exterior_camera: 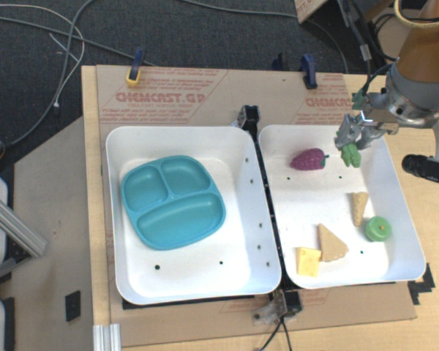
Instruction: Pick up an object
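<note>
Camera view showed the grey metal gripper (350, 143) closed on a small green leafy toy (350, 156), lifted a little above the right white bin (402, 196).

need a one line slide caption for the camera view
KUKA arm's gripper over the right bin, a green item at its tip, beside a purple toy fruit; teal plate in left bin.

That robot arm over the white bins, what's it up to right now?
The arm's gripper hangs over the far side of the right bin, right at a small green object; whether it has a grip on it can't be told. A purple grape bunch, two tan wedges, a yellow block and a green round piece lie in that bin. The left bin holds a teal divided plate.
</note>
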